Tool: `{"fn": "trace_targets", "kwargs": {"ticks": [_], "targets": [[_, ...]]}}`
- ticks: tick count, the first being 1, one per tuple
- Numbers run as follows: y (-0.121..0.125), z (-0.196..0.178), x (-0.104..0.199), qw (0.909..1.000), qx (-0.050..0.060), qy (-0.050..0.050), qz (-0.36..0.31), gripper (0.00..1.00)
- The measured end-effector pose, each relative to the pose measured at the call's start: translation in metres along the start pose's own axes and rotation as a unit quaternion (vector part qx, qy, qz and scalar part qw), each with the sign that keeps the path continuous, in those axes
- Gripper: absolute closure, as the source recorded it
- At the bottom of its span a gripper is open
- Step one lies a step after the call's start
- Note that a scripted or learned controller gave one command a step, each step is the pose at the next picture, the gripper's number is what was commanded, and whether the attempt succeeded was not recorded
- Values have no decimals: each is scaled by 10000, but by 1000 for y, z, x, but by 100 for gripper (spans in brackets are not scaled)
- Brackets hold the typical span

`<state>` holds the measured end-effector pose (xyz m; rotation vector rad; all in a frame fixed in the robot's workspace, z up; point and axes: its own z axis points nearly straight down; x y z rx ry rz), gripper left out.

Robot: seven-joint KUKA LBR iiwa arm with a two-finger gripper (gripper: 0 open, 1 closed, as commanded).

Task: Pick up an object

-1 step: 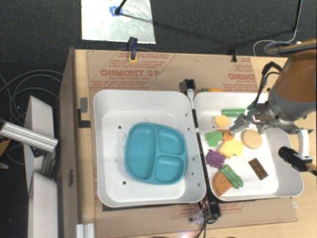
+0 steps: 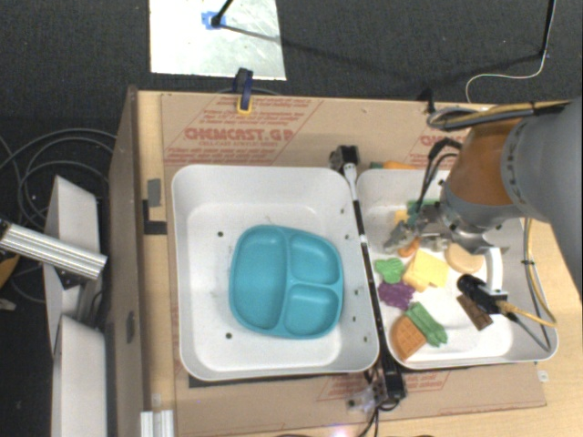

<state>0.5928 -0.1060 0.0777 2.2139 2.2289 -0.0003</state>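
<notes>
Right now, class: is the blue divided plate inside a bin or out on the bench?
Inside: the blue divided plate lies flat in the left bin.

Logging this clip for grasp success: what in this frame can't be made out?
- Claw: in the camera view, too small and blurred to tell its state or whether it holds anything.
- Right bin: its upper right part is hidden by the arm.
- Orange item at the bin's top rim: mostly hidden, identity unclear.
- Small toy foods, such as the purple piece: too blurred to name surely.
</notes>
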Motion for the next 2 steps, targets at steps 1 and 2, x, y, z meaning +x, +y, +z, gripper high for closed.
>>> {"fn": "trace_targets", "kwargs": {"ticks": [1, 2], "targets": [[59, -8, 11, 10000, -40, -3, -3, 0], [57, -18, 10, 10000, -30, 2, 4, 100]]}}
